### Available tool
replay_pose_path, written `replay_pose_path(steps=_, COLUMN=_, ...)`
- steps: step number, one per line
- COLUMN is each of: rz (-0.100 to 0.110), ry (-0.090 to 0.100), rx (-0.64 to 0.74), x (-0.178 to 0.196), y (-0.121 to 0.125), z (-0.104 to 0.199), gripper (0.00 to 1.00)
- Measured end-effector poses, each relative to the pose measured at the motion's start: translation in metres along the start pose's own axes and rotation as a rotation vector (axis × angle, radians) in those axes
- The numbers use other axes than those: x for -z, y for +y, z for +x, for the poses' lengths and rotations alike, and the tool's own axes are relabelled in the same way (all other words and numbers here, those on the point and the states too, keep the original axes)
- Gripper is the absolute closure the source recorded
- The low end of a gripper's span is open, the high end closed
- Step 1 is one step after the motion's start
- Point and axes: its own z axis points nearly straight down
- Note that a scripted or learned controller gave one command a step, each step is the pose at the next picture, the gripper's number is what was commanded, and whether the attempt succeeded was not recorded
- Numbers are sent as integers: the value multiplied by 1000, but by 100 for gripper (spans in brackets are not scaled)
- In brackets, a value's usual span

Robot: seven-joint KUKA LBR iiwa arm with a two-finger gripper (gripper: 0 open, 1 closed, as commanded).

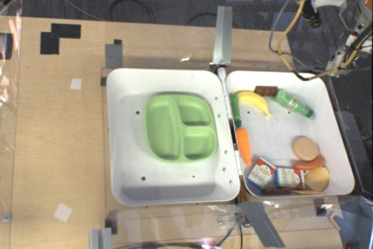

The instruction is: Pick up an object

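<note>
Yellow plastic banana (254,101) lies near the back of the right white bin (335,119), just beside a green cucumber-like piece (235,108) at the divider; it looks the easiest object to pick, because it has some free floor on its near side. The picking step has not begun, in my judgement: the grey arm (355,14) is at the upper right corner, outside the bin, and the state of its claw I cannot tell. The next move calls for coming above one object and going down.

I count in the right bin one banana, one green bottle (294,104), one brown block (266,91), one orange carrot (243,145), one tan round bread (306,148), two small printed cartons (274,174). The left white bin (122,125) holds one green divided plate (179,127).
</note>
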Motion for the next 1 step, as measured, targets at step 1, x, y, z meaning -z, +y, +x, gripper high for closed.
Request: replay_pose_path(steps=1, rz=4, ry=0, rx=8, x=10, y=-4, z=1, gripper=100)
